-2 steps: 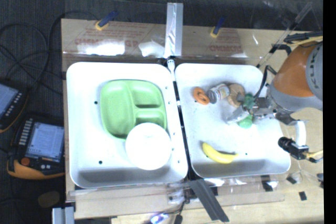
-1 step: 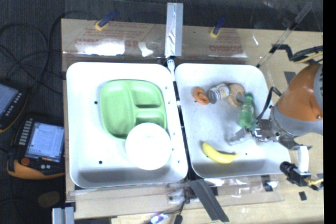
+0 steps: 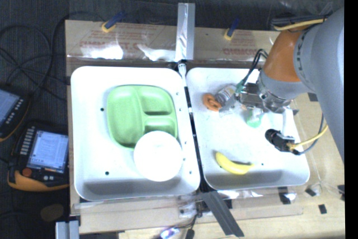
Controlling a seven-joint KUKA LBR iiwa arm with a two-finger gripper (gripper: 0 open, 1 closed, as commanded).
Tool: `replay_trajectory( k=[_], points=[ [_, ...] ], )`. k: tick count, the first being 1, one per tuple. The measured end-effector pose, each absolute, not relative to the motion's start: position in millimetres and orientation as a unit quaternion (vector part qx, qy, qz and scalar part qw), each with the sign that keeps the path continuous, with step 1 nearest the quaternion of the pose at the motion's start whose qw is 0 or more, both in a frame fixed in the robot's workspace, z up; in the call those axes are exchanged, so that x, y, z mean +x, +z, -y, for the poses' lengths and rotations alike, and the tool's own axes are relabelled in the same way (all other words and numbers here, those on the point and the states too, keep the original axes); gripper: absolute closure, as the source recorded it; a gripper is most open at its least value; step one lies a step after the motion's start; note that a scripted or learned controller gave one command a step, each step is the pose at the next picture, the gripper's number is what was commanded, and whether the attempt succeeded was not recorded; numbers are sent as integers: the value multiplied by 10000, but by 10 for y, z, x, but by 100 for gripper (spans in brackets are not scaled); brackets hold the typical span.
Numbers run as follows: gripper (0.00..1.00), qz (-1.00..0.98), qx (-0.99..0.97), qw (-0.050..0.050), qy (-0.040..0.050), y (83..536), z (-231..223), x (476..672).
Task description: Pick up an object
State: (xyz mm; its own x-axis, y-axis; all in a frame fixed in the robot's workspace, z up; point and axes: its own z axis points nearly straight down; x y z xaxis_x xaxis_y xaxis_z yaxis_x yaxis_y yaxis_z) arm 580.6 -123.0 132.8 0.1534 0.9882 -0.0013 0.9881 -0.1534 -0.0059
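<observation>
Down in the right bin, the gripper sits low at the far left part, just beside a small orange object; whether anything is held I cannot tell. A yellow banana lies near the front of that bin, well apart from it. Over in the left bin, a green divided tray rests with a white round lid overlapping its near right corner.

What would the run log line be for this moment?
arm: over right bin | gripper: beside orange object | banana: front of bin | left bin: green tray, white plate
</observation>
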Motion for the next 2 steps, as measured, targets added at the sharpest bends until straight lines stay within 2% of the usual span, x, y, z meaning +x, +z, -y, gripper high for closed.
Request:
replay_trajectory(
  k=[1, 2],
  points=[
    [0, 7617, -6479, -22, -14, 893, 1550, 5871],
    [0, 7516, -6596, -41, -8, 892, 1017, 6524]
  ],
)
